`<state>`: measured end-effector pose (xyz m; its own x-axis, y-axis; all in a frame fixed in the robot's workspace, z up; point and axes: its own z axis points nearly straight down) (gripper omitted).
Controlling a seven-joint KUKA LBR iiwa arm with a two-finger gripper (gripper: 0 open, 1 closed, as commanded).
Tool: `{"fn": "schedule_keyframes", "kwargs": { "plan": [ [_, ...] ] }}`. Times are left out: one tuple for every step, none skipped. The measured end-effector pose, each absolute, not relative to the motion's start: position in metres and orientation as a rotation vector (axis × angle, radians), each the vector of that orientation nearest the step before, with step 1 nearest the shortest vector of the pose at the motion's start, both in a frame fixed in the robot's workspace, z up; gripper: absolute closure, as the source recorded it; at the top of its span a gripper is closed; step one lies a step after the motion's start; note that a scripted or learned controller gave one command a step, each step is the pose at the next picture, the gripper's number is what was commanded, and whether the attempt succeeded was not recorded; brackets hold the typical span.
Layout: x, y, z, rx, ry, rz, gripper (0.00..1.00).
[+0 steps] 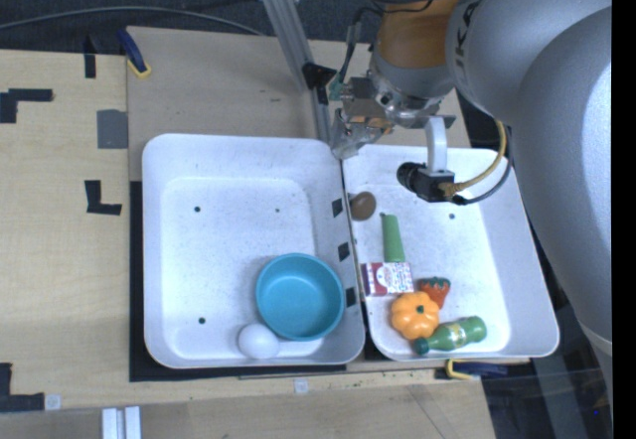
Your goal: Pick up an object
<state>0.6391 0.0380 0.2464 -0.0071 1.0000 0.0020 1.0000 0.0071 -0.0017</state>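
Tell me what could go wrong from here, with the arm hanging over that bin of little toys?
1. The toys sit packed together: the small pumpkin touches the green bottle and the red-and-white box, so a grab could catch two or knock one aside.
2. The brown ball lies close to the right bin's inner wall, so the tool might strike the wall there.
3. A loose cable hangs below the wrist and could perhaps snag.
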Motion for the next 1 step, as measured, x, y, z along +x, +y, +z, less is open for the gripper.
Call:
{"fn": "schedule_keyframes", "kwargs": {
  "plan": [
    [0.6258, 0.0919, 0.2467, -2.212, -2.227, 0.002, 1.00]
  ]
}}
